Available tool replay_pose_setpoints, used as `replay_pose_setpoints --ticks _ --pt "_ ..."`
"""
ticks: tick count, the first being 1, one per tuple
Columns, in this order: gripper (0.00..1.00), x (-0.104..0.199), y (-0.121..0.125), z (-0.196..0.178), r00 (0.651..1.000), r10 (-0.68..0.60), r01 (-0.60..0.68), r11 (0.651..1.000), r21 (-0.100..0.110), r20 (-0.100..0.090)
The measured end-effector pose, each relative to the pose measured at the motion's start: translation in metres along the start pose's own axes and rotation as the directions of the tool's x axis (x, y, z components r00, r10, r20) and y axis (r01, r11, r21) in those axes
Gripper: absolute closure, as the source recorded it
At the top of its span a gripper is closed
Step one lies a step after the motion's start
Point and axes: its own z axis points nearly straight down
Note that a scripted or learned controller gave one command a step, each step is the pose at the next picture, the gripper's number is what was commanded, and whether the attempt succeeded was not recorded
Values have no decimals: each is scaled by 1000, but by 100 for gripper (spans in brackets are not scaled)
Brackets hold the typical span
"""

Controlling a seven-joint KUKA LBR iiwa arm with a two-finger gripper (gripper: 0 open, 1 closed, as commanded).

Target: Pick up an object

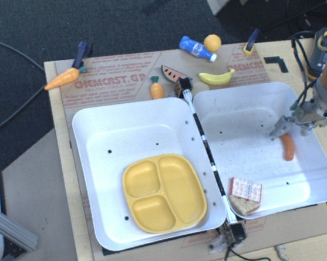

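Here, tray (164, 192) left; sausage (287, 146), packet (245, 194) right.

bench (115, 72): two white bins (92, 130) borne side by side | far edge: carrot (62, 79), blue bottle (195, 48), orange (212, 42), banana (217, 78), melon slice (172, 73) laid

Glossy yellow plastic tray (164, 192), 2 smooth white plastic bins (92, 130), matt cardboard bench top (116, 79).

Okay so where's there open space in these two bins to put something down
Left bin: bare floor along the far side, beyond the yellow divided plate.
Right bin: bare in its far and middle parts, left of the gripper.
Crowded: its right side, around the orange sausage-shaped toy, and the near-left corner holding the sandwich toy.
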Motion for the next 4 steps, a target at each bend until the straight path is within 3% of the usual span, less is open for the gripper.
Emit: replay_pose_setpoints --ticks 1,2,3,4 --pt "0 8 -2 49 1000 -3 3 1000 3 -7" --pt "100 7 -2 39 1000 -2 2 1000 0 -3" --pt "100 83 4 49 1000 -2 3 1000 1 -3" --pt "100 208 43 -52 1000 -3 3 1000 -2 -2"
